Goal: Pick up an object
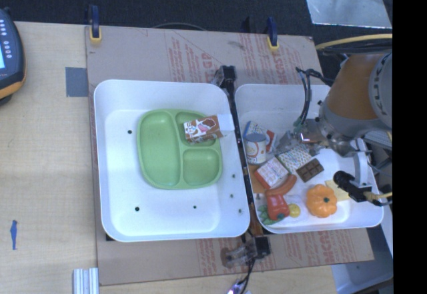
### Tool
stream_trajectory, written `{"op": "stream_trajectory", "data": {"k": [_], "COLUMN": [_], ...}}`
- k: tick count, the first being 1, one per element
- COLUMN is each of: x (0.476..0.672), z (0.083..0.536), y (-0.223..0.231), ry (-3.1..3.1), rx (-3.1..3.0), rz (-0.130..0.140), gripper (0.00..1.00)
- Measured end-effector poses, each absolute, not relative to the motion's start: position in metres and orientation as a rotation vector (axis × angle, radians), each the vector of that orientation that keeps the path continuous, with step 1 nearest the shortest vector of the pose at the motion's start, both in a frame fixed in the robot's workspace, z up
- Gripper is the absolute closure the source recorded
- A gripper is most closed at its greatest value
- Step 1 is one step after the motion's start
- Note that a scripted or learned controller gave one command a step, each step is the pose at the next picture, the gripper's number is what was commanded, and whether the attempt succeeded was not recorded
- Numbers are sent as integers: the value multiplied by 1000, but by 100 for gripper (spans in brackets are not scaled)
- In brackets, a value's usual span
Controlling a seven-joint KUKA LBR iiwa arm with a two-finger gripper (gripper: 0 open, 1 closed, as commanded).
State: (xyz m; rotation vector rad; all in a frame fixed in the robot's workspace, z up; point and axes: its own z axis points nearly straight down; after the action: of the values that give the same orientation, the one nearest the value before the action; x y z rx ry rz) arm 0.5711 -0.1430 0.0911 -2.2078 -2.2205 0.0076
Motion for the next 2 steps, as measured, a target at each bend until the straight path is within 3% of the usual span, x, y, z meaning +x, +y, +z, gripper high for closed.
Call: {"op": "stream_trajectory", "data": {"k": [1, 2], "x": [633, 567], "z": [98, 116], "y": [-113, -171], "ry": [-2232, -2216], "rx": [-2213, -2223], "rz": [-3, 8], "gripper": [0, 0]}}
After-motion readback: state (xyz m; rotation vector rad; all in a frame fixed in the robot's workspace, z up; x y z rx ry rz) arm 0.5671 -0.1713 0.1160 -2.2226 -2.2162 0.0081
